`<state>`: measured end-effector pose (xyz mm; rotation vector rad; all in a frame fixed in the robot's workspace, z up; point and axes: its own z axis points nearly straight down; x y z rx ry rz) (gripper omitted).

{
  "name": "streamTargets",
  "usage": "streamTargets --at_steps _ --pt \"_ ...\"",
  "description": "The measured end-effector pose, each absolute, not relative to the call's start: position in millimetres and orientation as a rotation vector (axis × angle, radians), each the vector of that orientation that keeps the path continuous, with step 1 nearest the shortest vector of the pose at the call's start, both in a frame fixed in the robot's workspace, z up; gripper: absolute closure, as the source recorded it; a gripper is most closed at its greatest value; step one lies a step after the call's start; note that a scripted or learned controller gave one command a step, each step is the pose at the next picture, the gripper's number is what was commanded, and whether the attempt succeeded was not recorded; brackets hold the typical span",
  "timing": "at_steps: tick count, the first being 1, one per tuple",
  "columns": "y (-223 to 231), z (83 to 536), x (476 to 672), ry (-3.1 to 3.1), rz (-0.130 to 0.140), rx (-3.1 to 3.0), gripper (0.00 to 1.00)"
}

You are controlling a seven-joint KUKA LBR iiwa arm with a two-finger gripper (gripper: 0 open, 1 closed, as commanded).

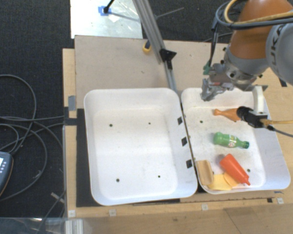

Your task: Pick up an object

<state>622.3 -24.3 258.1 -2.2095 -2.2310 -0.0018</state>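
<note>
Objects are found grouped in the right bin (pixel 278 172): a green bottle (pixel 230 141), an orange cone-shaped piece (pixel 234 169), a yellow piece (pixel 220 181) and an orange-brown toy (pixel 226 113). The gripper (pixel 211 92) is poised over that bin's far left corner, nothing seen held; its opening cannot be told. The bottle's label is not legible.

Two shallow white bins are sitting side by side: the left bin (pixel 95 145) and the right bin (pixel 271 152). Lying in the right one are one green bottle (pixel 230 140), one orange cone-shaped piece (pixel 234 168), one small orange-brown piece (pixel 226 113), one tan block (pixel 204 172) and one yellow piece (pixel 221 181).
</note>
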Motion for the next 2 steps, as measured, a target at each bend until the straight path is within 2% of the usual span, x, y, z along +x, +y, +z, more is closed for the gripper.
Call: streamTargets --at_steps 1,2 --pt "26 243 604.2 -2.23 0.0 -2.208 1.0" --pt "68 245 572.6 -2.23 0.0 -2.209 1.0"
